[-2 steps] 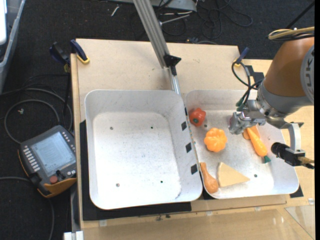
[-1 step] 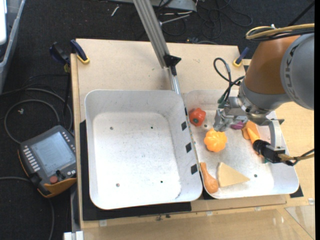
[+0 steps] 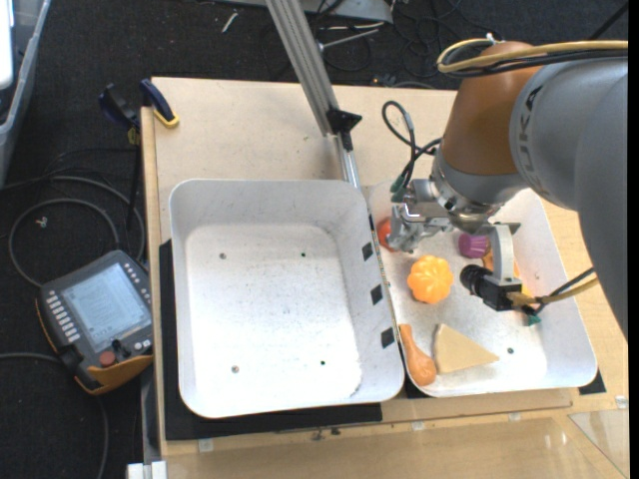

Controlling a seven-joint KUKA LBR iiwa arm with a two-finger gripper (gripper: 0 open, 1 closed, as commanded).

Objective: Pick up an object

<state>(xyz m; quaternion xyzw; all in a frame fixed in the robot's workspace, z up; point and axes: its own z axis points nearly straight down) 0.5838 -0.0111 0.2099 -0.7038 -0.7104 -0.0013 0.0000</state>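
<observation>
Reading the right bin from the fixed overhead camera; notes as I see them.

Gripper position: the gripper [image 3: 414, 230] hangs low over the right bin [image 3: 559, 362], close to the bin's left wall and nearer its far edge than its near edge.

Fingers: I cannot tell how they stand; the wrist body covers most of them and the tips blur into the bin floor.

Nearest candidate: the orange pumpkin-shaped toy [image 3: 430, 278] sits just beside the gripper, on the side toward the bin's near edge. It is round, so I see no long axis to line up with.

Held object: I see nothing between the fingers, so I judge the pick not yet made.

Other things by the gripper: a small red piece [image 3: 383, 233] touches or nearly touches the bin's left wall, right at the gripper's side; a purple block [image 3: 474, 242] lies toward the bin's middle, partly under the wrist hardware.

Near edge of right bin: an orange carrot-like toy [image 3: 419, 357] lies along the left wall, long axis running roughly far-to-near; a tan wedge [image 3: 461, 350] lies just beside it.

Left bin: the left bin [image 3: 200, 208] shows a speckled white floor.

Judgement for the coming move: a short shift toward the near edge would centre me over the pumpkin toy; its rounded sides may slip from a narrow grasp.
</observation>
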